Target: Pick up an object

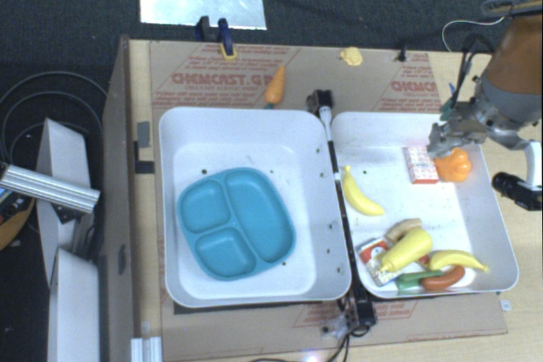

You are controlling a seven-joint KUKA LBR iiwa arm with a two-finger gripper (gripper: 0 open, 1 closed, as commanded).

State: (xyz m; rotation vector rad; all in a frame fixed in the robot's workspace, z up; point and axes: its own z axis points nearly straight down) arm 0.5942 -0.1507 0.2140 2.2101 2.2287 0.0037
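Resting on brown bench: two white bins; pincer state unclear.

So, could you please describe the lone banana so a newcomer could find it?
Start at the right bin. Along its left wall, apart from the food pile in the near corner, lies a yellow banana. Unlike the pile's banana, it touches nothing.

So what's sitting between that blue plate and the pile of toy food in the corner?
In the camera view, between the blue plate and the food pile run the two bins' touching walls, with a lone yellow banana just right of them.
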